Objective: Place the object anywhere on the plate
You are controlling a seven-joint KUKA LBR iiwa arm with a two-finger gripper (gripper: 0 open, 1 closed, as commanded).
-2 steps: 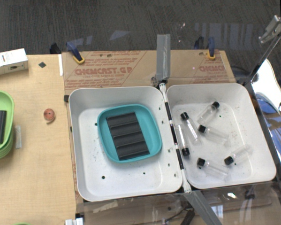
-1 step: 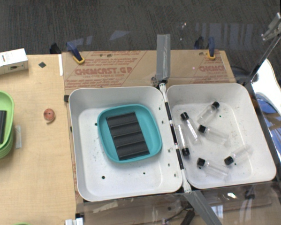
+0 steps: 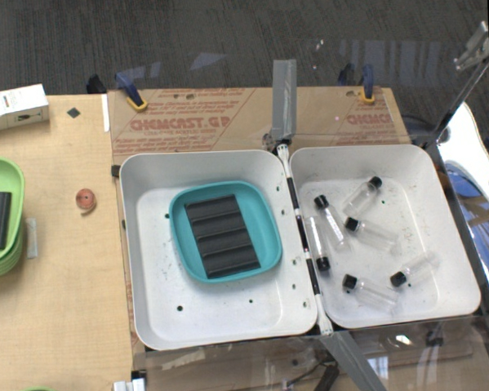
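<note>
Overhead, two white bins sit side by side, six vials (image 3: 361, 197) apart from one plate (image 3: 181, 235).
All six clear, black-capped vials lie scattered in the right bin (image 3: 429, 213), their see-through bodies faint against the white. The rounded-square teal plate, bearing four dark bars, fills the middle of the left bin (image 3: 151, 285).

Bench (image 3: 63, 323) with two white bins (image 3: 153, 318)

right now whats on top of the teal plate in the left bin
A dark ribbed block lies on the teal plate, covering most of its middle. The plate's surface under the block is hidden. None of the vials is on it; they lie in the right bin.
</note>
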